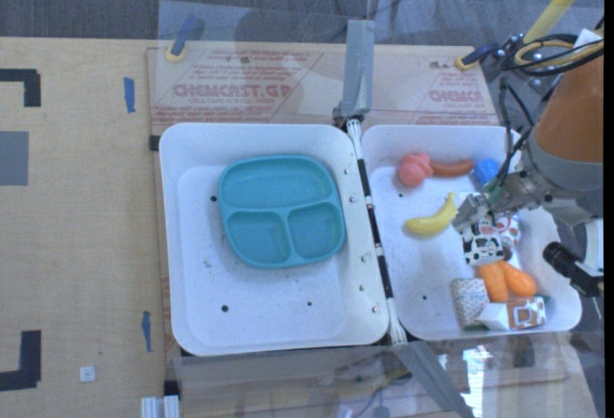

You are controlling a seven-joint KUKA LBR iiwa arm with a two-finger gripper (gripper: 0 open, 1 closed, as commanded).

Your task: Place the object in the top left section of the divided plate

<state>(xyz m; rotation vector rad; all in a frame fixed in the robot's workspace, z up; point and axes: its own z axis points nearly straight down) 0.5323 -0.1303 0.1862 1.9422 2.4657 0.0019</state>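
Meanwhile, right bin (566, 311) holds banana (431, 219) (yellow); plate (281, 210) bare.

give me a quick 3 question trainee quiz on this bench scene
1. True or false: the blue divided plate lies in the left bin.
2. Which thing lies nearest the bins' shared wall? A) banana B) orange toy C) small carton
3. Fill in: the gripper hovers over the ____ bin.

Key: 1 true; 2 A; 3 right.
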